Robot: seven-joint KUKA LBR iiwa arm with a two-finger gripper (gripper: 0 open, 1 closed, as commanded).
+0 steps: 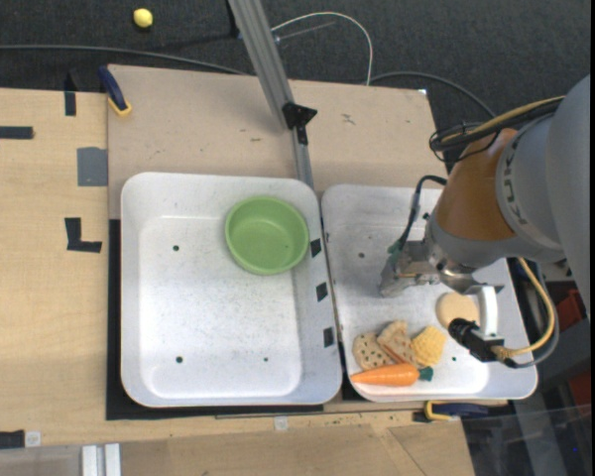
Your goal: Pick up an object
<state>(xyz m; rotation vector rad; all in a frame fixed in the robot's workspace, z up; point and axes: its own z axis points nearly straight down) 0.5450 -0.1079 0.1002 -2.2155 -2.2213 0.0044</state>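
The gripper point(395, 278) hangs low over the bare floor of the right bin point(362, 226), I cannot tell how its jaws stand, and it seems in the approach step, so next it must reach the carrot point(385, 375) and crackers point(382, 346) near the front wall.

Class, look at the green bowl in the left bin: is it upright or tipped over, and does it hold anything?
Upright and empty: the green bowl shows its round opening facing up, with only bare green inside.
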